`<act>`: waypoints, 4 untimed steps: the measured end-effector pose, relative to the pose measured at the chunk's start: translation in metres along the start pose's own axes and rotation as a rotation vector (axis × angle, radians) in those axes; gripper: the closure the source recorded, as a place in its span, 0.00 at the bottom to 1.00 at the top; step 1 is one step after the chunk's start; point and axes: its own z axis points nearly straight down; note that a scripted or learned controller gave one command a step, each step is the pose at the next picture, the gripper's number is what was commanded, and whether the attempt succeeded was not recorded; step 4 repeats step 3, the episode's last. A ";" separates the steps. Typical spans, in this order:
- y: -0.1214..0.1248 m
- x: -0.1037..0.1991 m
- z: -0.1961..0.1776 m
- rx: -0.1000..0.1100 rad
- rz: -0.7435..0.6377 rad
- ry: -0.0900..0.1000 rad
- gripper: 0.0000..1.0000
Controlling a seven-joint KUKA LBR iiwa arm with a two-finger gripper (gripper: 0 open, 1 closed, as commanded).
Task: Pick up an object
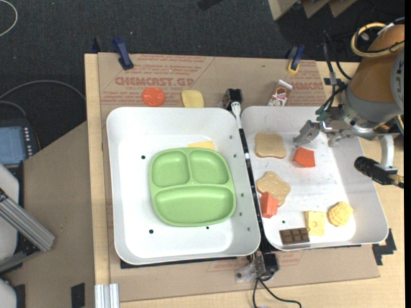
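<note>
My gripper [322, 135] hangs over the back of the right bin [369, 201], fingers spread open with nothing between them. Just in front of its left finger [307, 133] lies an orange block [304, 157]. In the same bin are a toast slice [270, 145], a tan cookie-like piece [273, 185], a red-orange piece [268, 205], a chocolate bar [295, 237], a yellow cheese square [315, 222] and a yellow corn-like piece [340, 214].
The left bin [125, 172] holds a green divided plate [191, 186] with a pale yellow piece [201, 145] behind it. On the cardboard behind the bins lie an orange round toy [153, 96], a yellow toy [192, 98] and a small carton [279, 94].
</note>
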 end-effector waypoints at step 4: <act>-0.016 0.090 -0.042 0.000 -0.001 0.003 1.00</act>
